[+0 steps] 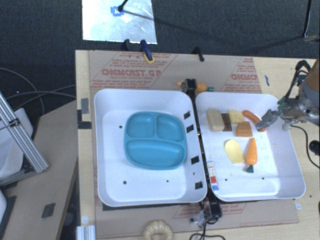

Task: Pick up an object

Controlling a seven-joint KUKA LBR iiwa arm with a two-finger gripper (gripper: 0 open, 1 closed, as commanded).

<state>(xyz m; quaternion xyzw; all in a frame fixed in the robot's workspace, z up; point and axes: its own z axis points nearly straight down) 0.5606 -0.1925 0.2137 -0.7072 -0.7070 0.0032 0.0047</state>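
The right bin [285, 179] holds several toy foods. A beige block [215, 119] lies at its upper left, with a small tan and brown piece [235, 117] beside it. Further right are a red-orange sausage [250, 116] and an orange-brown cube [244, 129]. Lower down lie a pale yellow piece [233, 151] and an orange carrot [251, 152] with a green tip. My gripper [265, 121] reaches in from the right, low over the bin, just right of the sausage and the cube. I see nothing held in it.
The left bin [107, 184] holds a blue divided plate [155, 140]. A black clip strip [196, 149] runs between the bins. Cardboard [135, 71] lies under both. The right bin's lower half is bare white floor. A cable hangs at the far right.
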